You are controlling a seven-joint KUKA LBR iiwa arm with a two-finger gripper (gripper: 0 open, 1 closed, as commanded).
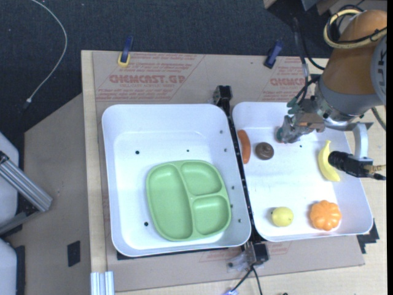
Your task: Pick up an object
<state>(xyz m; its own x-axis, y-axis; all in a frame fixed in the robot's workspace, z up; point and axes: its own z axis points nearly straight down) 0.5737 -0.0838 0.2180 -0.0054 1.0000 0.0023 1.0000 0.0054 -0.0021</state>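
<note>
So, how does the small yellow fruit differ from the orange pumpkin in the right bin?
The yellow fruit is smaller, smooth and round; the orange pumpkin is bigger, with ribbed lobes. The yellow fruit lies nearer the divided green plate; the pumpkin lies nearer the bin's outer edge. Both rest in the right bin, apart from the gripper.

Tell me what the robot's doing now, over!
Gripper low over right bin, nothing seen in it. Nearest: brown ball, just left of it. Banana, lemon, pumpkin, carrot lie apart. Nothing blocking.
</note>
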